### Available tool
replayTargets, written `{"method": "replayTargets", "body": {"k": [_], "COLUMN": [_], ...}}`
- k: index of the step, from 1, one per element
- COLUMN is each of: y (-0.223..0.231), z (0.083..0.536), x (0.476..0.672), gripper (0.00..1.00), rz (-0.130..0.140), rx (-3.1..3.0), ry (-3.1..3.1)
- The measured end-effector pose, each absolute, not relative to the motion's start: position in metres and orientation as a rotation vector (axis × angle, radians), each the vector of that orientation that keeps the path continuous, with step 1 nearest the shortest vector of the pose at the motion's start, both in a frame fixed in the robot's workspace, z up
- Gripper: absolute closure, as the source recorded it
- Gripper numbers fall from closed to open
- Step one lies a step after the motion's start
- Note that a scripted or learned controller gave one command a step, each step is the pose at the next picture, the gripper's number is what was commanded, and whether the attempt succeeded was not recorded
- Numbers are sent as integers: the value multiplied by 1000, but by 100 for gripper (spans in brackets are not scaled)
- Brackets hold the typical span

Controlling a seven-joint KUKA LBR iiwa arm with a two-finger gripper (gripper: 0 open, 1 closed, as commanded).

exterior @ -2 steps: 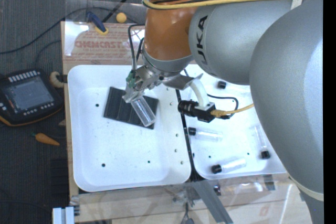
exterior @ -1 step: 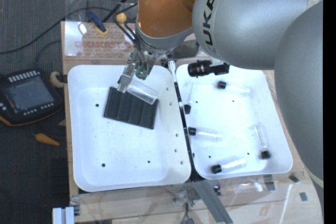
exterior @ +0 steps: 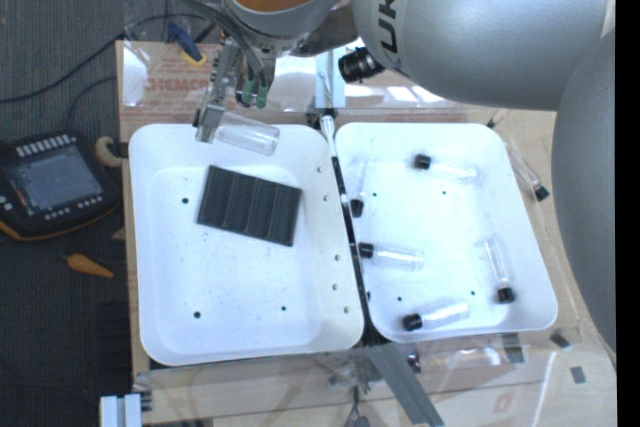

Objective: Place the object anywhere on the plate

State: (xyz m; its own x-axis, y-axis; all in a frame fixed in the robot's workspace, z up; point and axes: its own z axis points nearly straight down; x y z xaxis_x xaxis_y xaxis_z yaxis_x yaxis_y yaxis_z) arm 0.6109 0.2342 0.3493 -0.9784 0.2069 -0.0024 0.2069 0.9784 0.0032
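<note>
A dark ribbed rectangular plate [exterior: 250,206] lies flat in the left white bin [exterior: 170,315], toward its back half. A clear vial [exterior: 245,133] sits tilted at that bin's back edge, just behind the plate and apart from it. My gripper [exterior: 238,95] hangs directly over the vial under the orange wrist band, and its lower end meets the vial's left end. Whether the vial is gripped is not visible from this angle.
The right bin [exterior: 525,215] holds several clear vials with black caps, such as one vial [exterior: 443,167] at the back and another vial [exterior: 433,316] at the front. A cardboard box [exterior: 160,75] stands behind the left bin. A teach pendant [exterior: 55,185] lies at the left.
</note>
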Motion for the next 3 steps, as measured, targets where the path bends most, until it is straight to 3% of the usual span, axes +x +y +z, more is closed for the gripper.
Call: {"method": "replayTargets", "body": {"k": [1, 2, 3], "y": [234, 233, 234], "z": [407, 435, 434], "x": [642, 668, 669], "gripper": [100, 100, 100], "rz": [5, 2, 4], "rx": [-211, -374, 502], "ry": [3130, 3114, 3099]}}
